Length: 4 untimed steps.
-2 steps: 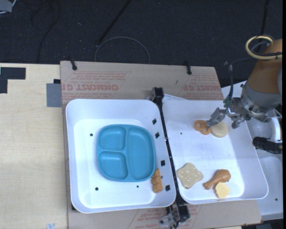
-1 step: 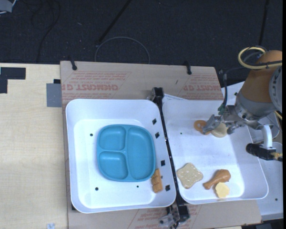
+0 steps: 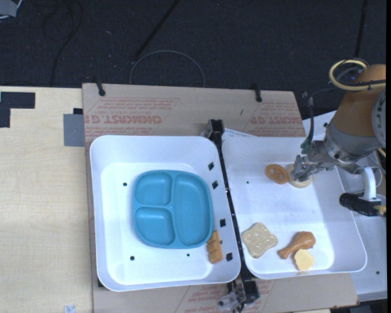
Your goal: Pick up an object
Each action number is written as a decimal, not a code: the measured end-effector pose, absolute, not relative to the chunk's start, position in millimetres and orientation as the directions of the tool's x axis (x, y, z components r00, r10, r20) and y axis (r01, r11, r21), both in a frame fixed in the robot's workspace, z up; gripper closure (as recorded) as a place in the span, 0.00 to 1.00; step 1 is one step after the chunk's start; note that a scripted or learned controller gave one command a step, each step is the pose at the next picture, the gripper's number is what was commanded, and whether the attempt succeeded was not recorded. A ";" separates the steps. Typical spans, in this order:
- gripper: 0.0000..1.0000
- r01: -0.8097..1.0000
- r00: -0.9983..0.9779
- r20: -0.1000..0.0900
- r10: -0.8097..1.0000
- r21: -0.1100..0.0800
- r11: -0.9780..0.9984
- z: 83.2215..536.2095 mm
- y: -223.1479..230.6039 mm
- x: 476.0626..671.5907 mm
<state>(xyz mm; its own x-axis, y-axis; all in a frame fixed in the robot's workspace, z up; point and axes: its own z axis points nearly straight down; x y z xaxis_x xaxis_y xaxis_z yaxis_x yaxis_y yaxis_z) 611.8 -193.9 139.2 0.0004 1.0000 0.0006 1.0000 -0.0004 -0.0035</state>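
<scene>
Claw low in right bin, finger state impossible to tell; pretzel just left of it, probably light, rigid, slippery plastic, best pinched across its loops.

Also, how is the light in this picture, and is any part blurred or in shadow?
Camera view: light is even and soft; white bins are bright without strong glare; the blue plate casts a faint shadow. The gripper looks slightly blurred, the floor behind is dark.
</scene>
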 end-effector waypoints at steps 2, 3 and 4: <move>1.00 1.000 -0.001 -0.001 1.000 0.001 0.001 232.3 -196.8 610.8; 1.00 1.000 -0.005 0.003 1.000 -0.004 0.005 225.5 -137.8 594.6; 1.00 1.000 -0.004 0.003 1.000 -0.004 0.004 234.1 -84.9 578.8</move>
